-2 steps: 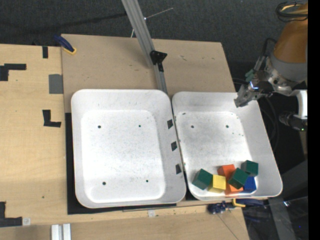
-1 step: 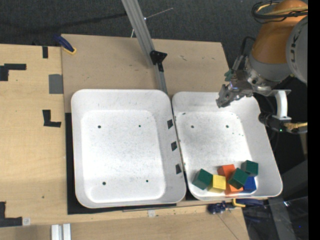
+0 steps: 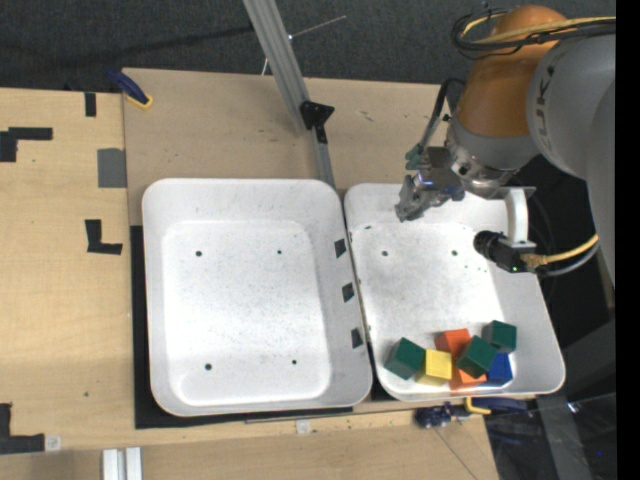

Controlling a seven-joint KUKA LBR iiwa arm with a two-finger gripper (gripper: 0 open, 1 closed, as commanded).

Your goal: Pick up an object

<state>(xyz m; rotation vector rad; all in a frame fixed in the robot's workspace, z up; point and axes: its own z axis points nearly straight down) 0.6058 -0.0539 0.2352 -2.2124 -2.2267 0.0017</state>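
Observation:
Several small blocks lie clustered in the near corner of the right bin (image 3: 420,268): a green block (image 3: 405,357), a yellow block (image 3: 437,366), an orange block (image 3: 453,341), a blue block (image 3: 499,369) and two more green blocks (image 3: 501,335) (image 3: 478,354). My gripper (image 3: 413,204) hangs over the far edge of the right bin, well away from the blocks. I see nothing between its fingers.
The left bin (image 3: 245,288) lies beside the right one. A slanted metal pole (image 3: 285,53) rises behind the bins. Black tape marks and a blue-yellow item (image 3: 130,86) sit on the wooden bench at left.

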